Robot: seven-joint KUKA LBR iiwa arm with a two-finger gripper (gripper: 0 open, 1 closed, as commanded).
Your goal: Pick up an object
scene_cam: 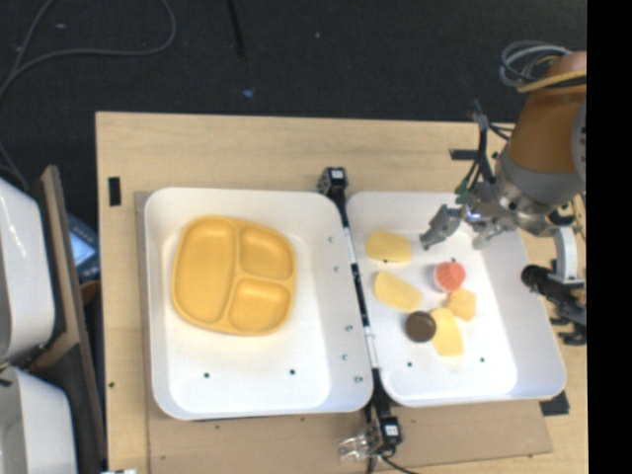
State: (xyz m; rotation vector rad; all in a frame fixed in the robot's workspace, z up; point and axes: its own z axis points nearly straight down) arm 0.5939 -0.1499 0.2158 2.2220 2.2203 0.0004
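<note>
bench [128, 146] of pale wood carries two shallow white bins set side by side, and everything here is placed against the black divider strip [354, 275] where their inner rims meet. left bin [178, 383] lies to the left of that strip and holds one thing, a yellow divided plate [234, 274] with three compartments, sitting flat in the bin's upper left part and well apart from the strip. right bin [513, 363] lies to the right of the strip and holds a loose cluster of small food-like pieces. nearest the strip are two pale yellow pieces: an upper yellow piece [389, 247] just right of the strip, and a lower yellow piece [397, 290] below it, also close to the strip. further right sits a dark brown round piece [421, 326], touching or nearly touching a tall yellow piece [447, 337] on its right. above those, an orange piece [462, 305] lies just under a red round piece [449, 276], the two touching. gripper [440, 227] hangs over the right bin's upper area, right of the upper yellow piece and above the red round piece, apart from both; whether its claw is spread or closed cannot be told at this angle, and nothing is seen in it. arm [538, 146], grey with an orange band, stretches away to the far right of the strip.
</note>
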